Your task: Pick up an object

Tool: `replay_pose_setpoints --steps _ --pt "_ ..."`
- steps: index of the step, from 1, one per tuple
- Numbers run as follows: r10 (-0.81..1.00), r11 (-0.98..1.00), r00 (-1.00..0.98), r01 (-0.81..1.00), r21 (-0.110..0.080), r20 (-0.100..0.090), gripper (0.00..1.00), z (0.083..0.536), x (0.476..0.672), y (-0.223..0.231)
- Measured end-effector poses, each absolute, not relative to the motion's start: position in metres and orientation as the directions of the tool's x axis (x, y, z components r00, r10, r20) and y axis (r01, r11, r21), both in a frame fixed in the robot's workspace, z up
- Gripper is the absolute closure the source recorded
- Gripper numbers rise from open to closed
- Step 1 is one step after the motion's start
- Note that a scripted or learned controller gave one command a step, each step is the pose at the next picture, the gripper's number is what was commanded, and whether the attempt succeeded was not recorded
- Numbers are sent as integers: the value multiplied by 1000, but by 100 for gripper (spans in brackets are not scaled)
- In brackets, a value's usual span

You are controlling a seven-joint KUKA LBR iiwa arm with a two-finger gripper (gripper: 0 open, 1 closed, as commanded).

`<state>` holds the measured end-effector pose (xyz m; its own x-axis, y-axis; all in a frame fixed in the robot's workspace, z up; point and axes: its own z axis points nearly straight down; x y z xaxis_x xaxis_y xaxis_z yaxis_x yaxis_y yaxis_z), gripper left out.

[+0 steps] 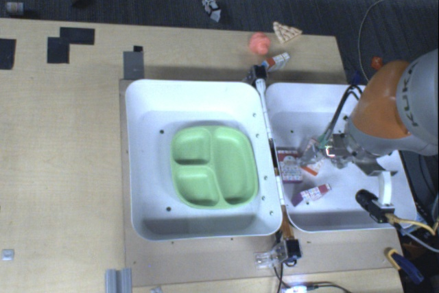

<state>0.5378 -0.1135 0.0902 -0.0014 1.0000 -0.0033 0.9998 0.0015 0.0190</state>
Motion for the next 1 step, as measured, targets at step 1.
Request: replay_pose_setpoints --steps 1 --pt "1000 3 -3 1000 25 0 100 103 541 -112"
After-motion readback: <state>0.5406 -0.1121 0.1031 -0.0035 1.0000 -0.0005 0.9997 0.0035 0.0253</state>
